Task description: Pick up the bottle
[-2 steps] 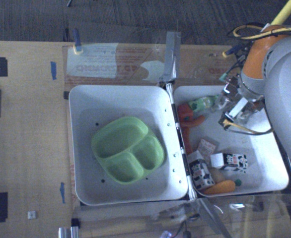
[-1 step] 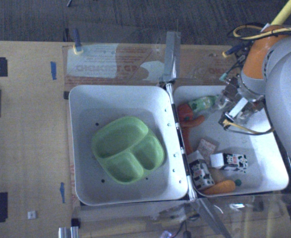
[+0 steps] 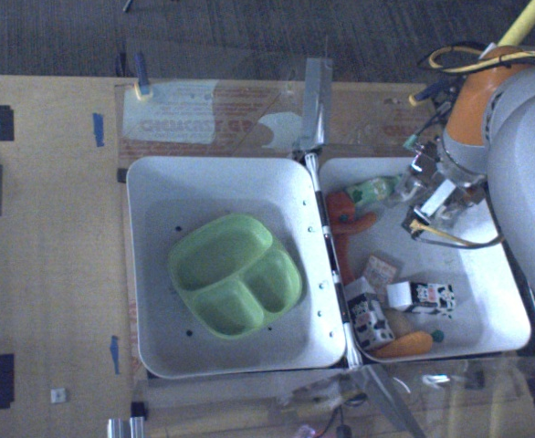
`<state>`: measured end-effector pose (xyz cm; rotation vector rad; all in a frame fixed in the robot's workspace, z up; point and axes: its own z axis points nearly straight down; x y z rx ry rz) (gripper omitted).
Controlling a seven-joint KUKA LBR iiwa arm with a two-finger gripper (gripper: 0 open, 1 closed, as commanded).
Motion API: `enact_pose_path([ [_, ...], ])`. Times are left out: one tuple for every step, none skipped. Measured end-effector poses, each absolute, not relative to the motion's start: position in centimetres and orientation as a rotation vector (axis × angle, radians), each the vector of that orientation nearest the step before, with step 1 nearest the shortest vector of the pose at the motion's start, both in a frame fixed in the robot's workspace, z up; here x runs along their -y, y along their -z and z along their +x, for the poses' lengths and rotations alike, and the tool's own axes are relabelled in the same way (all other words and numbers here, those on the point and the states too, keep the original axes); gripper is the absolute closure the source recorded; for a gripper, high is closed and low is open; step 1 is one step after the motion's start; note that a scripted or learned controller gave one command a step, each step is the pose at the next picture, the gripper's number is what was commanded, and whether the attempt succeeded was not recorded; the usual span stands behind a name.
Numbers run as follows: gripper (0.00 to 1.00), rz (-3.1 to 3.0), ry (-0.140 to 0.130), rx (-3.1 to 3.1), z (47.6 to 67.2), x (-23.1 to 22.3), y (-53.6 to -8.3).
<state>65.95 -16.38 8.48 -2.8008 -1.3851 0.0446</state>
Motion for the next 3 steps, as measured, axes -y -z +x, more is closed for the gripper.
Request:
enact_pose_path([
  [0.00,-2.791,-0.002,1.438,61.9,16.1,-8.5],
  [0.00,-2.673,0.000,1.649,61.2,13.3,-8.6],
  [0.00,-3.001,-0.002,0.929,58.6,10.7,-16.5],
])
